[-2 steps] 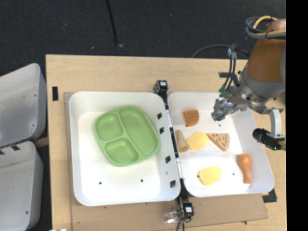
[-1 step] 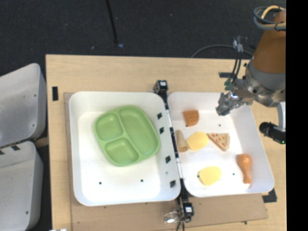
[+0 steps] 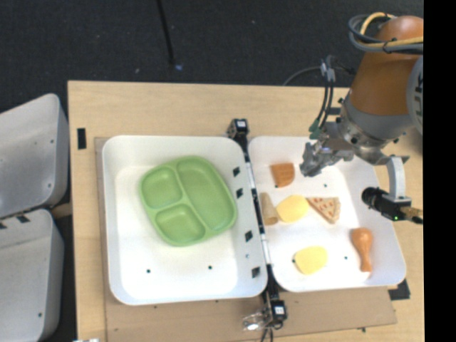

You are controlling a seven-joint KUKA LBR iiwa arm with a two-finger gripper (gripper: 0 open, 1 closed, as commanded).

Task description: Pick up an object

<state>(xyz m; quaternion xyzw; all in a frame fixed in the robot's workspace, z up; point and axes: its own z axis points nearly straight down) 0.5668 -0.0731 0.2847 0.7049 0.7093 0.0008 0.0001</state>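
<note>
Camera view from above shows the grey arm with its orange band reaching in over the right-hand shallow white bin, its dark pincer hanging low over the bin's far part. I cannot tell from this angle whether the pincer is wide or narrow; nothing is visible between its tips, so I judge it carries nothing.

Just to the pincer's left, nearly beside it, lies a small orange-brown toy bread chunk. A little nearer the camera than the pincer sit a rounded pale yellow toy piece and, touching or almost touching it, a triangular toy pizza slice with a tan crust. A tan wedge leans at the bin's dividing wall beside the yellow piece. Further toward the camera lie a second yellow rounded toy and an orange toy drumstick, both well apart from the pincer.

Far off to the pincer's left, the other white bin holds a green plastic divided plate.

As for the task, no object has been lifted yet. The pincer seems placed for a try at the bread chunk or the pizza slice; the closing and the lift remain to be done.
</note>
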